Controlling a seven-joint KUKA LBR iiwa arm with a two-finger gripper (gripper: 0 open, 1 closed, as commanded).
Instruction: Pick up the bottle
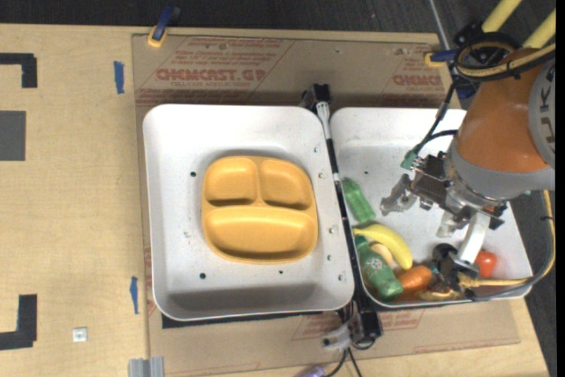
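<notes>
A green bottle (378, 272) with a pale label lies at the front left of the right bin (388, 132), partly under a yellow banana (391, 243). My gripper (422, 209) hangs over the middle of the right bin, up and to the right of the bottle and apart from it. Its fingers are spread open with nothing between them. The grey arm with its orange band (503, 132) comes in from the right.
A second green, elongated thing (357, 199) lies along the right bin's left wall. An orange item (415, 279) and a red ball (486, 261) sit by the front wall. The left bin (172, 190) holds a yellow divided plate (259, 207).
</notes>
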